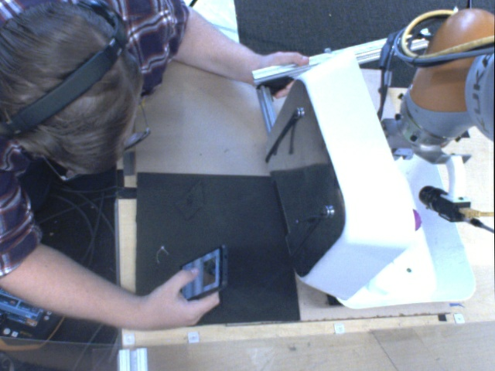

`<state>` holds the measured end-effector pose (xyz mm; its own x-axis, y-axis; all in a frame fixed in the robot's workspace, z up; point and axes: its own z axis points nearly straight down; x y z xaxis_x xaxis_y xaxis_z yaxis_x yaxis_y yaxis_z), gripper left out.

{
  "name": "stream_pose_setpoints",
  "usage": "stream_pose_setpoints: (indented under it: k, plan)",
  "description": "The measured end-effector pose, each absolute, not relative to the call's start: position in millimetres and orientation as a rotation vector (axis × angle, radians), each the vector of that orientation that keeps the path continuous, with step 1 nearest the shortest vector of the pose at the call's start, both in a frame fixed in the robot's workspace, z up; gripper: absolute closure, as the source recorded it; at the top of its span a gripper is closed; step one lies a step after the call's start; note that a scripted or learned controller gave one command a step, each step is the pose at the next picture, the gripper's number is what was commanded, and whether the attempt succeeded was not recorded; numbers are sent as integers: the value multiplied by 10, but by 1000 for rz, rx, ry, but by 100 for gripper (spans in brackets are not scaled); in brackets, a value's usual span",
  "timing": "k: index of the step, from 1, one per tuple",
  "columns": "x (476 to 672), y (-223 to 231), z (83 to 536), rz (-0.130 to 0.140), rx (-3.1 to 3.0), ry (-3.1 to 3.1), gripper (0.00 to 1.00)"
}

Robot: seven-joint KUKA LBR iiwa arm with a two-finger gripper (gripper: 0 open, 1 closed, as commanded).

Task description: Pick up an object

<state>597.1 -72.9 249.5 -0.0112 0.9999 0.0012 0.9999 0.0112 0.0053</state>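
Plaid shirt (46,6) — white bin (363,168) — black mat (209,222)

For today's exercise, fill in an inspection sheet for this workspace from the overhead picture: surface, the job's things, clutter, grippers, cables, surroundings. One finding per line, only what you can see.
Surface: wooden bench with a black mat on it.
Job's things: one white bin tipped up on its side, steadied at its top edge by the person's hand; a second white bin lies flat beneath it. A small purple object peeks out at the tilted bin's edge.
Clutter: small dark device on the mat, under the person's other hand.
Grippers: fingers cannot be judged; the grey and orange arm sits at the right.
Cables: yellow and black cables loop near the arm.
Surroundings: person in plaid shirt wearing headphones leaning over the bench.
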Motion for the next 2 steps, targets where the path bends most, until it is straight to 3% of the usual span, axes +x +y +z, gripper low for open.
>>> stream_pose_setpoints:
  k: [2]
  plan:
    - [6397,217,2432,4,2210,2231,100]
